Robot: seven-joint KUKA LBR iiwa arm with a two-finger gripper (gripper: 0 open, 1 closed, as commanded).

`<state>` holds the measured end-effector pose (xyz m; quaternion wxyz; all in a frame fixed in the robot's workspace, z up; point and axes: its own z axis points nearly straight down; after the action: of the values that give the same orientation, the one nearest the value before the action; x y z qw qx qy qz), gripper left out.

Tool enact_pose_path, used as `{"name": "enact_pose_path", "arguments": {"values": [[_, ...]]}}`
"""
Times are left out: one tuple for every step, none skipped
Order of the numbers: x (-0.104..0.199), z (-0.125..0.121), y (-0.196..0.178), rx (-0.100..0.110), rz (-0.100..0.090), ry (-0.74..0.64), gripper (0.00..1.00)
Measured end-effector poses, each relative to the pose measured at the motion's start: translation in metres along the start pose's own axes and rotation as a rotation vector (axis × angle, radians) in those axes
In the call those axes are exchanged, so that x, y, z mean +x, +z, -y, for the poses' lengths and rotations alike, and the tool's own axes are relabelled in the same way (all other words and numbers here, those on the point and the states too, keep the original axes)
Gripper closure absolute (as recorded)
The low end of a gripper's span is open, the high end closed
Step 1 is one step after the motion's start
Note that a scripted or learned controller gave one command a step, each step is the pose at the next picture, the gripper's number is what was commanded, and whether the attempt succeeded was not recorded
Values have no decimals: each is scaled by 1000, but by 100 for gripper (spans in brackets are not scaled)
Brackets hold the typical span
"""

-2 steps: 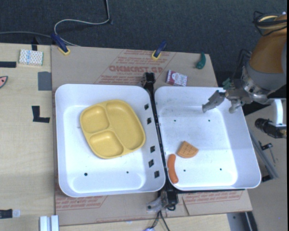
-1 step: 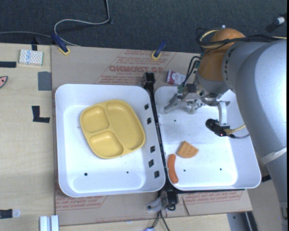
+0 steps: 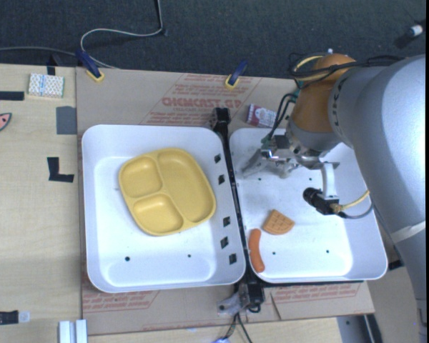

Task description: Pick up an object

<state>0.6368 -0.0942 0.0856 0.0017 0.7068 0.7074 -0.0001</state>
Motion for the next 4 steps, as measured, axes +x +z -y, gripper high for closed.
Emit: {"name": "enact_pose_path", "arguments": {"values": [[0,0,-10,0,0,-1,100],[0,0,-9,0,0,0,0],[1,0,-19,1,-2,-1,100],[1,0,-19,2,-2,-1,0]]}}
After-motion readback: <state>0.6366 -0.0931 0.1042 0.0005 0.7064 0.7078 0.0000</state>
